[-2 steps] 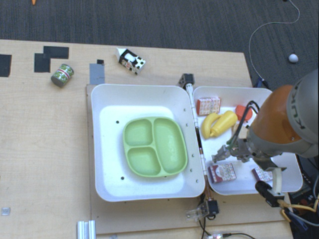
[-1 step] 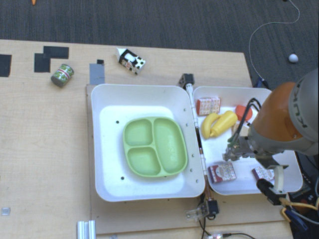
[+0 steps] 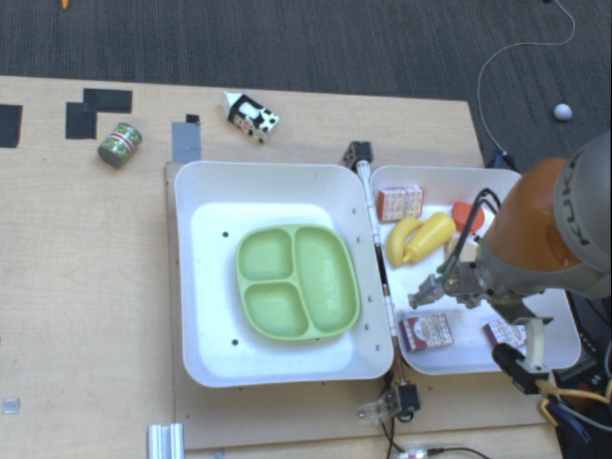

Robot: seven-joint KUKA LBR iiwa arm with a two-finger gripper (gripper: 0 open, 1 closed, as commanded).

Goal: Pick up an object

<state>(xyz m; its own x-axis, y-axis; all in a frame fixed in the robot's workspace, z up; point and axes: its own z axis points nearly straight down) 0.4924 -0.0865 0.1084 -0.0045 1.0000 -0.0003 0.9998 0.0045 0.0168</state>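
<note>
The right bin [image 3: 564, 347] holds a yellow banana [image 3: 421, 237], a red and white carton [image 3: 400, 202], an orange object [image 3: 465, 214] partly hidden by the arm, a dark red packet [image 3: 426, 331] and another small packet [image 3: 502, 333]. My gripper [image 3: 442, 290] hangs over the middle of this bin, just below the banana and above the dark red packet. The grey wrist with its orange band [image 3: 535, 223] covers the bin's right part. Nothing shows between the gripper's tips.
The left bin [image 3: 196, 285] holds a green divided plate [image 3: 296, 281]. On the bench behind lie a green can [image 3: 119, 145] and a black and white cow toy [image 3: 251, 117]. Cables [image 3: 402, 404] hang at the front edge.
</note>
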